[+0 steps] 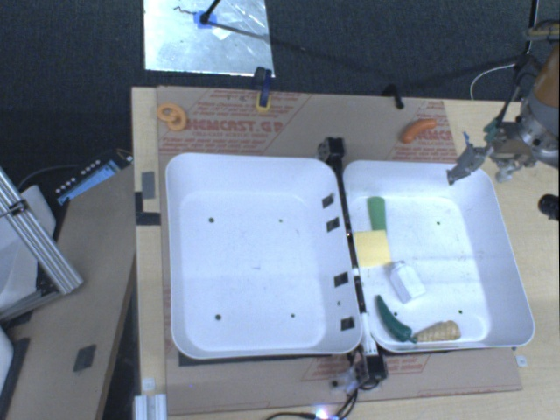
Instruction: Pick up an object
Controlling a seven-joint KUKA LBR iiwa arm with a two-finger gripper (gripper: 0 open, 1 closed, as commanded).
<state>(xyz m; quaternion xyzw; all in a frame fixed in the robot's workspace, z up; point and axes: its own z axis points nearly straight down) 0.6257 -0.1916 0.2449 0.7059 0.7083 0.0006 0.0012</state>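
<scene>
While the grey arm (pixel 541 103) reaches in from the right edge, its two-finger jaws (pixel 479 157) hang over the far right corner of the right shallow white bin (pixel 490 234), spread apart with nothing between them. In that bin's left part lie a green cylinder (pixel 376 213), a yellow square sponge (pixel 373 248), a small white block (pixel 405 282), a dark green curved pepper (pixel 393 318) and a tan cone (pixel 437 331).

Pincer (pixel 479 159) at right edge, tilted
</scene>
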